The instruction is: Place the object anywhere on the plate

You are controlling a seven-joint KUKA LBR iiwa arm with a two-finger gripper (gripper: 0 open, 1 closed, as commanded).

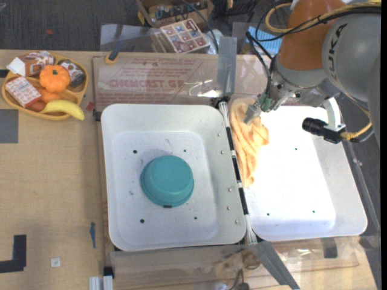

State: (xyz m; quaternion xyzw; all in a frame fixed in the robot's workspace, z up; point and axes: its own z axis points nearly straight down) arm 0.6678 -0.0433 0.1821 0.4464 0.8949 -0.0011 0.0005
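The gripper (256, 109) is seen at the far left corner of the right bin (314, 192), reached down from the grey arm (357, 47) with its orange band (311, 26) entering from the right of the view. Its fingertips are placed at the upper end of the object, a limp pale-orange bundle (245, 141) that resembles a heap of noodles or fries. The top of this bundle appears to be pinched between the fingers, so the gripper is judged closed on it, though the contact is small in the picture. Directly below the gripper the rest of the bundle is trailed down along the left wall of the right bin, beside the seam between the two bins.

To the lower left of the gripper, in the middle of the left bin (121, 132), the teal plate (168, 180) is seen, round and dish-like, well apart from the bundle. To the right of the gripper a black cylindrical part (317, 127) with a yellow cable is seen over the right bin.

Far to the left of the gripper, on the bench (42, 192), a yellow dish of toy food (45, 86) is set, with a banana and an orange piece among its contents.
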